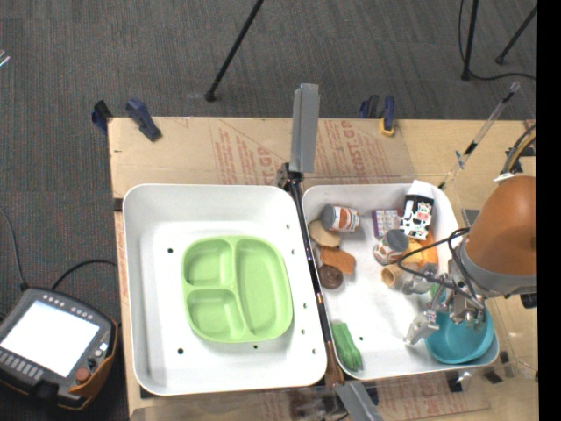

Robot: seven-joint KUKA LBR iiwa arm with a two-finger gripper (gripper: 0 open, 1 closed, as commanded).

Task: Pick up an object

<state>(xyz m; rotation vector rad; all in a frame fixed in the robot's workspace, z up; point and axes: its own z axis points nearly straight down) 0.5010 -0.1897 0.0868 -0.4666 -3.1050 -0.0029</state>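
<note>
The right bin (pixel 377 318) holds several small objects. Among them are a grey can (pixel 340 218), a cow-patterned carton (pixel 418 215), a purple box (pixel 384 221), brown food pieces (pixel 337 260), a green pickle-like toy (pixel 347 345) and a blue bowl (pixel 460 345). My gripper (pixel 427 324) hangs low in this bin's front right part, just left of the blue bowl's rim. The arm's orange band (pixel 508 235) is above it. Nothing is visibly held.
In the left bin (pixel 149 235) lies a green divided plate (pixel 237 288). An orange object (pixel 421 254) and a small cup (pixel 388 251) lie close behind the gripper. A grey post (pixel 305 139) stands between the bins at the back. A tablet (pixel 48 340) sits at the lower left.
</note>
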